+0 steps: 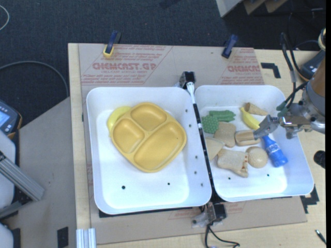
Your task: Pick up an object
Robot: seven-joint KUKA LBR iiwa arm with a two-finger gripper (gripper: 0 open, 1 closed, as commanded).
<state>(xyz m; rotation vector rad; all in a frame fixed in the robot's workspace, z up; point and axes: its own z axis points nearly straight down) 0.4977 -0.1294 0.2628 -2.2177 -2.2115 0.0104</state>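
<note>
The right bin (297,182) holds several small toy foods. A blue bottle (274,152) lies near its right side, a yellow banana (250,119) and a tan wedge (254,108) at the back, a green toy (216,121) at the left. Tan bread-like pieces (232,161) and a round beige piece (257,157) lie in the middle, with a tan roll (244,137) behind them. My gripper (278,131) hangs over the bin's right part, just above the top end of the blue bottle. Its fingers (265,126) stand open, and nothing is held between them.
The left bin (103,185) carries a yellow divided plate (149,136) with a yellow round thing (116,116) tucked under its left edge. A black divider strip (199,133) runs between the bins. Clamps (109,44) hold the cardboard base at the back.
</note>
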